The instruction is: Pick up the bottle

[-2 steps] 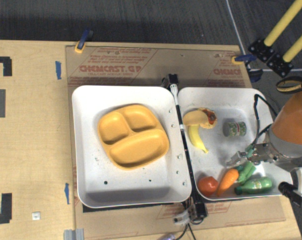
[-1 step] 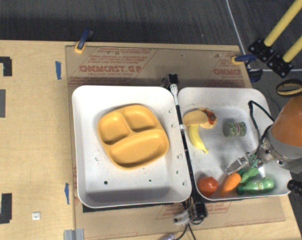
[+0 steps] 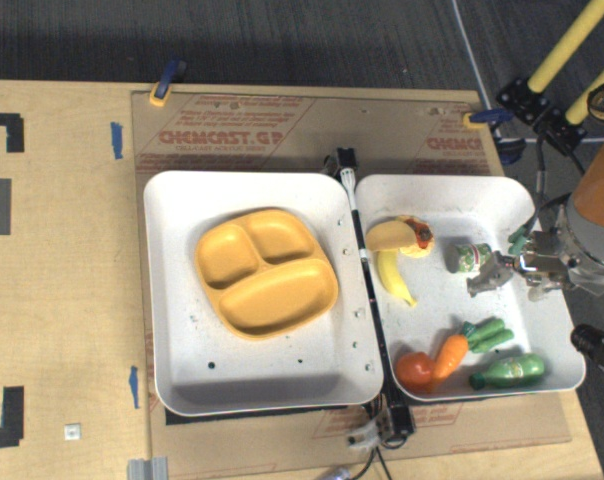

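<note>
Camera view shows the tool reaching in from the right, low over the right bin, with the grey wrist and a slice of the orange band at the picture's right edge. Its metal fingers point left toward the middle of that bin; whether they are spread or closed I cannot tell, and nothing is seen between them. Just to the upper left of the fingertips lies a small green and white can-like object, very close to the tool, though contact cannot be judged.

Below the tool, near the bin's lower right corner, lies the bottle, green and on its side, its length running roughly left to right. It is apart from the tool. Just above it lies a toy carrot with an orange body and green top, its orange end touching a red, tomato-like toy by the bin's lower left corner.

Further left, toward the divider, a yellow banana lies on the bin floor, with a yellow and red toy at its upper end.

The left bin holds a yellow divided tray, tilted slightly, with two small sections above one large one.

Both bins sit side by side on a brown cardboard sheet with red print, laid on the pale counter. Yellow poles cross the upper right corner.
</note>
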Motion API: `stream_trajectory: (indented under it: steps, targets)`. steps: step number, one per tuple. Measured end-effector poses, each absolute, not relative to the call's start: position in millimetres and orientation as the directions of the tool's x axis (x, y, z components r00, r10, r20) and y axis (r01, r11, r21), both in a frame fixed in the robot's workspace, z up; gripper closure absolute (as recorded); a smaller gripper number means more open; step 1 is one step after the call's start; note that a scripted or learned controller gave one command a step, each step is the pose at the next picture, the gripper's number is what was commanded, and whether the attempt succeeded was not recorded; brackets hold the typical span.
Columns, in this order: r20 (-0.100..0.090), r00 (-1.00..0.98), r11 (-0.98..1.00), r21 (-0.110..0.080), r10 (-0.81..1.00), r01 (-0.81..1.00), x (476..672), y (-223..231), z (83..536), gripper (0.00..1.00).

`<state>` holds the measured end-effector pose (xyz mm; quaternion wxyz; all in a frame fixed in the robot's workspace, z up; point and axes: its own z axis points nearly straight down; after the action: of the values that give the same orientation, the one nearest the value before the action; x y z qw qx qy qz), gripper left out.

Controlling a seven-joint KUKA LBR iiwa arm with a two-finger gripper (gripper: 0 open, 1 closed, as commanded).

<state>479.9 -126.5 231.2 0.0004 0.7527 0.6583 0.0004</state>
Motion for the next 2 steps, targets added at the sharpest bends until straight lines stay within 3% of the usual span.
stream_trajectory:
  steps: [1, 2]
  targets:
    - [0.0, 0.013, -0.013, -0.001, 1.0, 1.0, 478.9, -160, 120, 0.0]
    - [0.0, -0.375, 0.375, 0.003, 0.927, 0.927, 480.5, -193, 87, 0.0]
